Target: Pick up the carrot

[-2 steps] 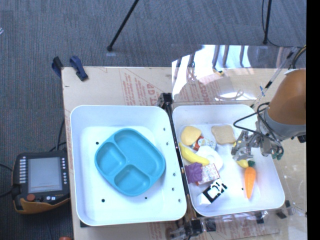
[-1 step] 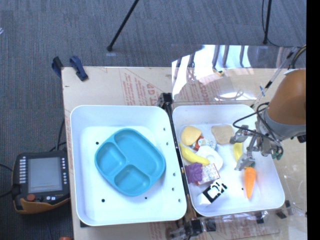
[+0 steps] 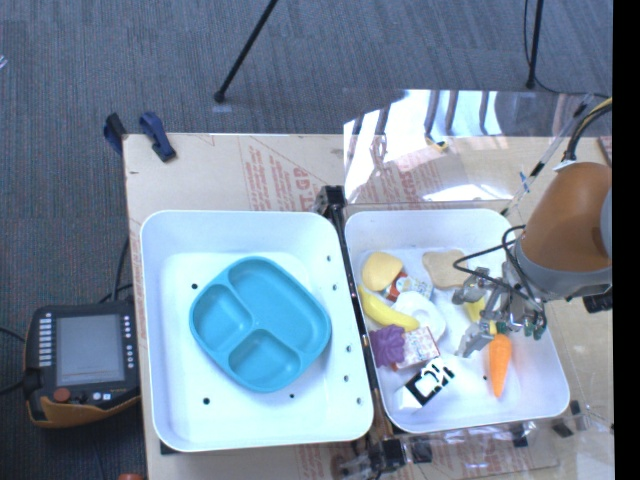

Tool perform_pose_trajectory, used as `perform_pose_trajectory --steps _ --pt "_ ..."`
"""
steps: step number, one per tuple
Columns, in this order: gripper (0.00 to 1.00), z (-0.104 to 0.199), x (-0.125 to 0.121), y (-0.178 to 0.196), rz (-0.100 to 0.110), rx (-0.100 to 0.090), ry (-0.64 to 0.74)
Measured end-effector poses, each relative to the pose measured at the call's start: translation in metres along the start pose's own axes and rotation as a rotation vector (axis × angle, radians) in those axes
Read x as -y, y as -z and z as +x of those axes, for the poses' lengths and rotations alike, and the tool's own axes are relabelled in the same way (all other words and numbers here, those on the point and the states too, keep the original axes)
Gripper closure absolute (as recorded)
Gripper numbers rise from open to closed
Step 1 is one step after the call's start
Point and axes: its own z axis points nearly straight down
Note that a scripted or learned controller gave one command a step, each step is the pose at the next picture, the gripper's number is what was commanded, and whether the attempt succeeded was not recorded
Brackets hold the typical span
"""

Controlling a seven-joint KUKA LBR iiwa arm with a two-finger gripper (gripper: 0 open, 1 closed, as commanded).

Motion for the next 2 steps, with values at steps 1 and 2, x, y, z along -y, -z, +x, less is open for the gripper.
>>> perform_pose_trajectory --steps 1,2 --pt "0.0 0.0687 0.0389 -0.0005 0.001 -0.001 -0.016" --pt "1.0 0.0669 0.0363 0.0094 -0.001 0.002 -0.01"
